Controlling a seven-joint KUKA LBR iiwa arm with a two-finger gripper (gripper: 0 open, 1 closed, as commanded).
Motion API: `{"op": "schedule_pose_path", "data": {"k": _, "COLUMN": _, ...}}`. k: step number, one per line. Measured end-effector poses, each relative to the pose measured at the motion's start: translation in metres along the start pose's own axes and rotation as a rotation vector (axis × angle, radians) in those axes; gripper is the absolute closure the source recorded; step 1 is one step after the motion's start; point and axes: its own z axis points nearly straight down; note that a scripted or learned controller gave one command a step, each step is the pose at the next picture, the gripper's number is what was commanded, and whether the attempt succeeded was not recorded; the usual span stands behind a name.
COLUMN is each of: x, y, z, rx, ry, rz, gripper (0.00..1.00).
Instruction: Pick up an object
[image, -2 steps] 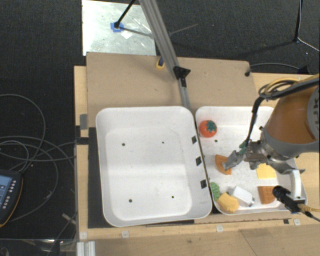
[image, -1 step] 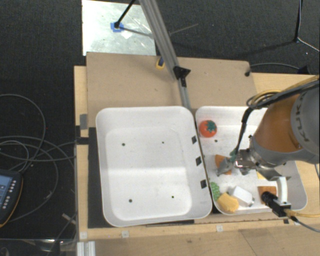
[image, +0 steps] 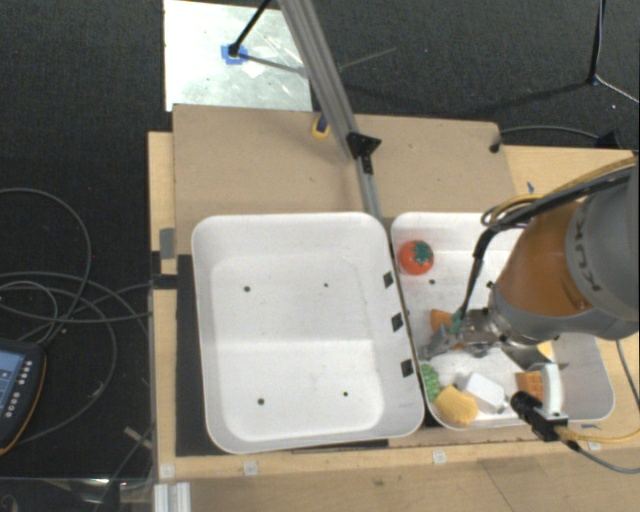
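— Bench, brown board, two white bins. Item one?
— End effector, low inside the right bin; grip state: cannot tell. Orange piece touching it, green item just below, yellow lump beyond, tomato farther up.
— Step?
— Likely closing in on a pick. Next: secure one item, lift straight.
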Motion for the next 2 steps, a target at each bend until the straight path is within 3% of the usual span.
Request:
{"op": "schedule_pose_path", "data": {"k": 1, "x": -0.001, "y": 0.001, "z": -0.012, "rx": -0.005, "ry": 0.000, "rz": 0.001, "gripper": 1.00}}
{"op": "schedule_pose_path", "data": {"k": 2, "x": -0.008, "y": 0.003, "z": -0.073, "rx": -0.010, "ry": -0.003, "rz": -0.002, "gripper": 1.00}}
